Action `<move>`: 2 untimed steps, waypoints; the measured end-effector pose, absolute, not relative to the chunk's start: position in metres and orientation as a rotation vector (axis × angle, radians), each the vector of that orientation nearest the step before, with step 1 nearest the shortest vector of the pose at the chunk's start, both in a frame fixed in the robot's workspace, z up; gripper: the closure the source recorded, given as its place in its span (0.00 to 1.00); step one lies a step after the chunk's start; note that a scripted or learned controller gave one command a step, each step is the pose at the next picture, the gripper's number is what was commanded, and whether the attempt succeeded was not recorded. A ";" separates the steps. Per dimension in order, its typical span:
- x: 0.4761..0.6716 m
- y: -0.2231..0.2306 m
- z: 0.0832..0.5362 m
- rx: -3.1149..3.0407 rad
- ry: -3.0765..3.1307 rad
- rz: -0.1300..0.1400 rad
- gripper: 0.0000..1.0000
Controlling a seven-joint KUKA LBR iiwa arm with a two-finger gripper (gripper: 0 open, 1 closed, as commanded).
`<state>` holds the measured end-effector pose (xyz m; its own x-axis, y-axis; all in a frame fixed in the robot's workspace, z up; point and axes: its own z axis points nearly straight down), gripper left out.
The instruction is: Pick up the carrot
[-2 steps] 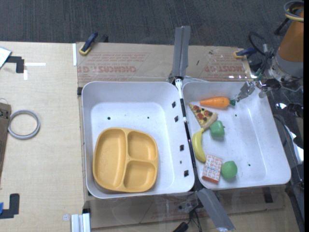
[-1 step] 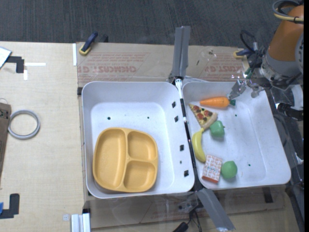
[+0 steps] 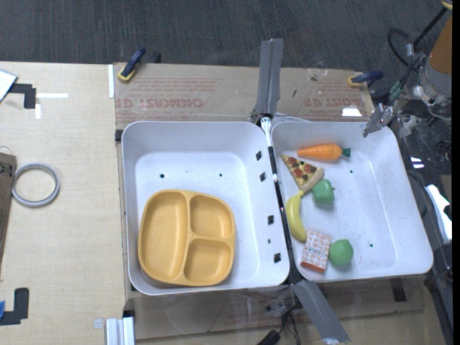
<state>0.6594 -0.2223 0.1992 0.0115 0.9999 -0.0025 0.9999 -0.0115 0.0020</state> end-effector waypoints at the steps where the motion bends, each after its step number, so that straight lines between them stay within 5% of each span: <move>1: 0.658 -0.205 0.137 2.569 1.811 -0.005 0.00; 2: 0.659 -0.177 0.151 2.695 1.615 -0.003 0.00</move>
